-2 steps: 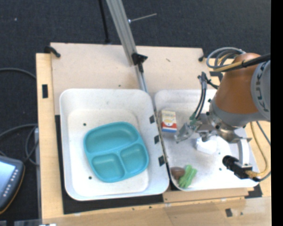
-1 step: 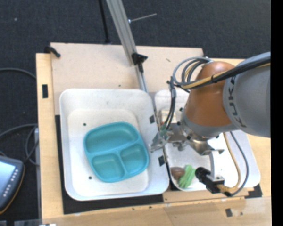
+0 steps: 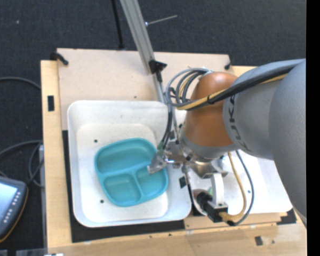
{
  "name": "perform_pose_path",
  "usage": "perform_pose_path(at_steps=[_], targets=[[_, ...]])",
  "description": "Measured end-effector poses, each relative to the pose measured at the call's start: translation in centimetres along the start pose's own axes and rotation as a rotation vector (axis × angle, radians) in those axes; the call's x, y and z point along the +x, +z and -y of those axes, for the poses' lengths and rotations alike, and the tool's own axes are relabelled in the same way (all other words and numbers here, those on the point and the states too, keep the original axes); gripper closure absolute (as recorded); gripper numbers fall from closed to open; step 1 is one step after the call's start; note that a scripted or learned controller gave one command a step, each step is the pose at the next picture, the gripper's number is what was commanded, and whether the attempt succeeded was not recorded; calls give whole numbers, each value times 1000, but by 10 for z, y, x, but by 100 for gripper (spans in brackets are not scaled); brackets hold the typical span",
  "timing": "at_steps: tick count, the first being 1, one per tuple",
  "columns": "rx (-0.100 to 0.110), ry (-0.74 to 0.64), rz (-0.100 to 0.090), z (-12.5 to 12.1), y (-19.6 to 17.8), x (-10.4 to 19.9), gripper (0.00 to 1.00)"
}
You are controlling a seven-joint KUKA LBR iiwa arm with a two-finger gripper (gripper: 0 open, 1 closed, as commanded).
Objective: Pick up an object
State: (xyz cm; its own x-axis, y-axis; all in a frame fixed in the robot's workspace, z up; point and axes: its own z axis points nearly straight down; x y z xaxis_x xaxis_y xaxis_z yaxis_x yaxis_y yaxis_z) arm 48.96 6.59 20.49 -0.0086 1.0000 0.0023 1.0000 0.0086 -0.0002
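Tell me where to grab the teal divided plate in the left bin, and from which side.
Take the teal divided plate by its raised outer rim, coming straight down from above. It lies flat on the left bin's floor, so only the thin rim gives two opposing faces. The right edge, nearest the tool, looks easiest; it probably needs the least travel.

A single fixed camera hangs above the bench (image 3: 96, 73) and looks down at a slant, taking in the whole left bin (image 3: 80, 143) and part of the right bin (image 3: 266, 185) from fairly close. The arm (image 3: 256, 111) enters from the frame's right and its bulk covers much of the right bin. Its gripper (image 3: 159, 163) lies near the middle of the picture, with the left bin spreading away to the frame's left of the fingers.
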Motion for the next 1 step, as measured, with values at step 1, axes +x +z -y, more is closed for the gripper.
perform_pose_path(at_steps=[1], targets=[[-3,14,5,-58,4,-75,0]])
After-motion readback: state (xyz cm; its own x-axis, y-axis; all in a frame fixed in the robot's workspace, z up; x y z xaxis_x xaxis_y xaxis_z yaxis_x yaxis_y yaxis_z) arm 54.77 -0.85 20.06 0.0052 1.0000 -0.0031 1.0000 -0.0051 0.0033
